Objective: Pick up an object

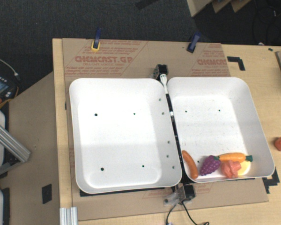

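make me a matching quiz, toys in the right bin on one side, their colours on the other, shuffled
Things:
1. grape bunch
2. carrot
3. sausage
4. banana

Colours:
A. yellow
B. reddish orange-brown
C. purple
D. orange with a green tip

Pairs: 1-C, 2-D, 3-B, 4-A. All four lie along the near edge of the right bin.
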`<state>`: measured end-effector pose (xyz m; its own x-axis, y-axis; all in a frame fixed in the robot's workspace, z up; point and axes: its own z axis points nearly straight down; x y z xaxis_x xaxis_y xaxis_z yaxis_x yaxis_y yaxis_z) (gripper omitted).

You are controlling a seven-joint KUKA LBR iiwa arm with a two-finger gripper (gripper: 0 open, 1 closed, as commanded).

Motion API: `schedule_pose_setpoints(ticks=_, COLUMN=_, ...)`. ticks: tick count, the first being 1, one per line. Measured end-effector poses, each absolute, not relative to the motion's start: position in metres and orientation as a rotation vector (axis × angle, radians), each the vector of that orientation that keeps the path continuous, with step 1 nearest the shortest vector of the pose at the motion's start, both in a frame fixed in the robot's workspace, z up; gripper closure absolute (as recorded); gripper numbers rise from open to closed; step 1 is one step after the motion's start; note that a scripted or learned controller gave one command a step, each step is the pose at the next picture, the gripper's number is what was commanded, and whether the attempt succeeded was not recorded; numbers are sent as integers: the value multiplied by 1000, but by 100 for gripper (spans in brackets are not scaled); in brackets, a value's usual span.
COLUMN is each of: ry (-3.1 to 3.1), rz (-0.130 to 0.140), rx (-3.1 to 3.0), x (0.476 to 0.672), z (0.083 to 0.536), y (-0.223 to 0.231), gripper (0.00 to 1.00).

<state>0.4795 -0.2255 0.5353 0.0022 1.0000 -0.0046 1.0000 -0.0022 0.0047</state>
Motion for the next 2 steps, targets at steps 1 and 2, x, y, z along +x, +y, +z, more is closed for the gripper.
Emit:
schedule_pose_setpoints(ticks=1, ry=2223, rz=-3, rx=2224, x=479, z=500, y=-224, gripper=0)
schedule_pose_setpoints(ticks=2, ry=2218, rz=0, rx=2217, x=480, z=513, y=-224, gripper=100)
